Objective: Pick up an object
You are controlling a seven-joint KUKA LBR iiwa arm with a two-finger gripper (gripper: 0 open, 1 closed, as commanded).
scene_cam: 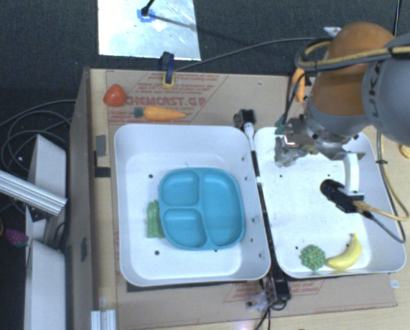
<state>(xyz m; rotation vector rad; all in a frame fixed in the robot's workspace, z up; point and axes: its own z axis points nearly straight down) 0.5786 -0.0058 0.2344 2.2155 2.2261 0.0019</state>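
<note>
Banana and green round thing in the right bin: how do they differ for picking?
The banana is yellow, long and curved, lying flat; the green ball is bumpy, round and more compact. The banana lies nearer the bin's right wall, the green ball to its left. Both sit at the near edge of the right bin, far from the gripper.

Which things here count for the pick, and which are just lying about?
For the job: tool over the right bin; banana and green bumpy ball in that bin.

Lying about: blue divided plate and green piece in the left bin; carrot and tomato on the board behind.
</note>
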